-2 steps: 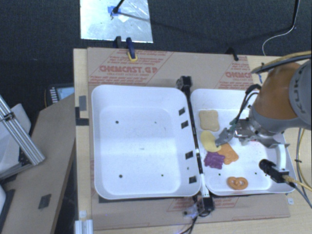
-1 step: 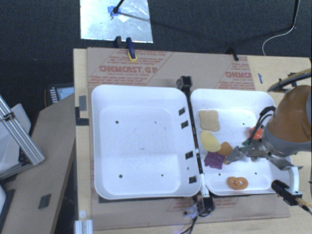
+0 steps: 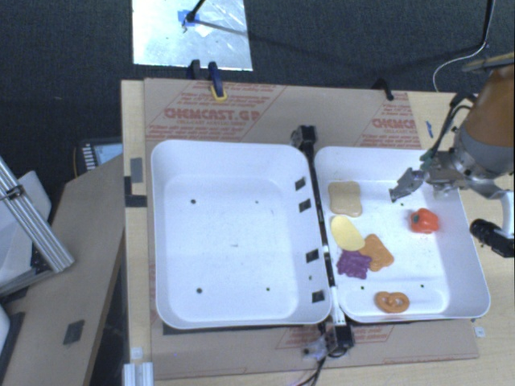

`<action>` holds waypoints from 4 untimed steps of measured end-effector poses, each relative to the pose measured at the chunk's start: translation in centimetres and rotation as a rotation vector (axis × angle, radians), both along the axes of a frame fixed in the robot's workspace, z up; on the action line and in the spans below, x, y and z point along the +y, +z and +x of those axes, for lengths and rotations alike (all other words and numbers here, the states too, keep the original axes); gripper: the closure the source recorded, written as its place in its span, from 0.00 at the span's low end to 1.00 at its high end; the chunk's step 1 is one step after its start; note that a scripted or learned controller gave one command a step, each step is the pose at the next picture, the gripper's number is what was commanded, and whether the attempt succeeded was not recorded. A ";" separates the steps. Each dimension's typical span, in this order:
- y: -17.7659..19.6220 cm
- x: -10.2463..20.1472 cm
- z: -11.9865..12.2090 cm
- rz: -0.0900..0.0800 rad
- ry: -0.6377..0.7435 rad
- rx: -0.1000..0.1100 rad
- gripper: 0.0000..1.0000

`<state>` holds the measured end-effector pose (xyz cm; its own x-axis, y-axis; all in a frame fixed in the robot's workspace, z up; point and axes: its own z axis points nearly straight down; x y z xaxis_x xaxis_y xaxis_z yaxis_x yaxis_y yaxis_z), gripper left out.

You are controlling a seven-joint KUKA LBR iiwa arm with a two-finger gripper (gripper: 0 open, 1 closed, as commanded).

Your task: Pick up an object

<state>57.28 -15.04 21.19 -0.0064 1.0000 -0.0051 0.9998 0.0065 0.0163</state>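
Observation:
The right bin (image 3: 467, 284) holds several small items. A beige bread slice (image 3: 344, 197) lies near its left wall, with a yellow piece (image 3: 348, 233) below it. Lower still are an orange piece (image 3: 377, 252) and a purple piece (image 3: 353, 264), and a brown pretzel (image 3: 392, 301) sits near the front wall. A red and orange pepper (image 3: 423, 220) lies toward the right side. My gripper (image 3: 412, 183) hangs over the back right part of this bin, just above and left of the pepper and to the right of the bread slice. Nothing visibly sits in it.
The left bin (image 3: 169, 240) stands beside the right one, with a black clip strip (image 3: 315, 215) along their shared wall. Both rest on a cardboard sheet (image 3: 241, 107). A black part (image 3: 492, 237) sticks in at the right bin's right wall. Cables (image 3: 459, 59) hang behind the arm.

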 end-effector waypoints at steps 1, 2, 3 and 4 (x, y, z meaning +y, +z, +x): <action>0.5 0.0 -0.4 0.003 -0.001 0.010 1.00; 12.2 6.4 2.4 0.004 0.003 0.005 1.00; 18.1 14.7 4.2 0.007 0.005 0.007 1.00; 19.3 23.4 0.4 0.008 0.005 0.015 1.00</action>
<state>57.72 8.34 40.44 -0.0113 0.9999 0.0026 0.9999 0.0113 0.0018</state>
